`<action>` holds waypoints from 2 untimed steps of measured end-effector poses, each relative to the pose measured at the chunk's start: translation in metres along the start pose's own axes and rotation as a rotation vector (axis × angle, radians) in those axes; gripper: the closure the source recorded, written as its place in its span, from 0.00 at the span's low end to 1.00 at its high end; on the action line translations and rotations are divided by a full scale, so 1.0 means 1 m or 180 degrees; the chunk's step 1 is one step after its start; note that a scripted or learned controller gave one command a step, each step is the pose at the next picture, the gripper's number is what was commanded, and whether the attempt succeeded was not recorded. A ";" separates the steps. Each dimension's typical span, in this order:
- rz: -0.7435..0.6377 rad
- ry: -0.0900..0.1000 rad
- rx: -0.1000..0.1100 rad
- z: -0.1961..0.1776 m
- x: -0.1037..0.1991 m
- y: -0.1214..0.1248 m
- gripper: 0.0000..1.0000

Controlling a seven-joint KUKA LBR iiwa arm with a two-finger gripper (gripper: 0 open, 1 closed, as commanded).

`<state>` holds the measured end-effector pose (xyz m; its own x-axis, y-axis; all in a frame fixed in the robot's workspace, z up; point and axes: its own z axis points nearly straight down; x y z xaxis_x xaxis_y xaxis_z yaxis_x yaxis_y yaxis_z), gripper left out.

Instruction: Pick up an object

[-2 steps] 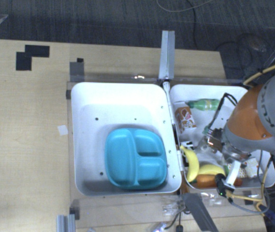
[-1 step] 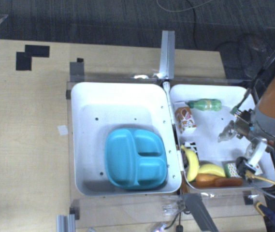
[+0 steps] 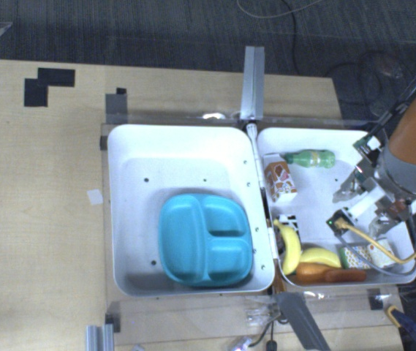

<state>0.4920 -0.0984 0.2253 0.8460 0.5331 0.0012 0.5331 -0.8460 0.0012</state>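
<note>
Arm (image 3: 412,145): comes in over the right wall of the right bin (image 3: 310,199), orange band uppermost.
Jaws: over the right half of that bin, near its right wall; whether they stand wide or narrow cannot be told.
Open room: a bare patch of white floor lies just view-left of the jaws, between them and the can (image 3: 281,180).
Bottle (image 3: 308,158): green, lying on its side, beyond the jaws and to their view-left, close along the bin's far wall.
Can: brown and white, well to the view-left of the jaws, beside the rim where the two bins meet.
Small black-and-white piece (image 3: 286,219): view-left of the jaws and a little nearer the camera, just above the bananas (image 3: 295,251).
Bananas: yellow, nearer than the jaws and to their view-left, curving from the shared rim along the near wall.
Orange-red piece (image 3: 332,274): nearer than the jaws, lying along the near wall, touching the bananas.
Green packet (image 3: 354,257): directly on the near side of the jaws, close to them, beside the bananas' end.
Crowding: the near edge of the right bin is packed tight; the far-right corner beyond the jaws is bare.
Tray (image 3: 206,238): blue, divided, far view-left of the jaws in the left bin (image 3: 171,159), at its near wall.
Worktop (image 3: 47,196): pale wood, lying open view-left of both bins.
</note>
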 end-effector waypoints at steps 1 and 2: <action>0.0620 -0.0003 0.0000 -0.040 -0.019 0.021 0.00; 0.0646 -0.0001 -0.0004 -0.099 -0.047 0.095 0.00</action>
<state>0.5030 -0.2037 0.3242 0.9361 0.3517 0.0012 0.3517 -0.9361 0.0024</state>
